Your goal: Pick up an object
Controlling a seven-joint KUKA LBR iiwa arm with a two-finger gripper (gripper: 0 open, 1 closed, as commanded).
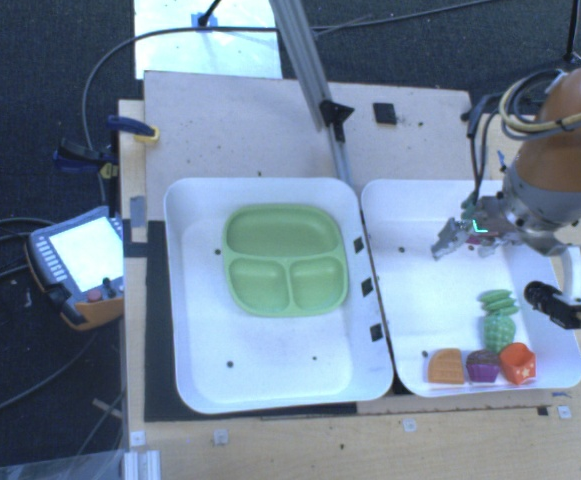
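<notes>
Along the front wall of the right bin (570, 373), four small toys are sitting close together: an orange piece (446, 366), a purple piece (482, 366), a red-orange piece (517, 362), and a green ridged toy (498, 314) just behind them. Farther back in that bin, the gripper (460, 238) is hanging over bare floor, its fingers looking spread and gripping nothing. To do well, it should be moving forward over the green ridged toy, which has more room around it. Left of the right bin, a green plate (286, 260) is lying in the other bin (200, 368).
</notes>
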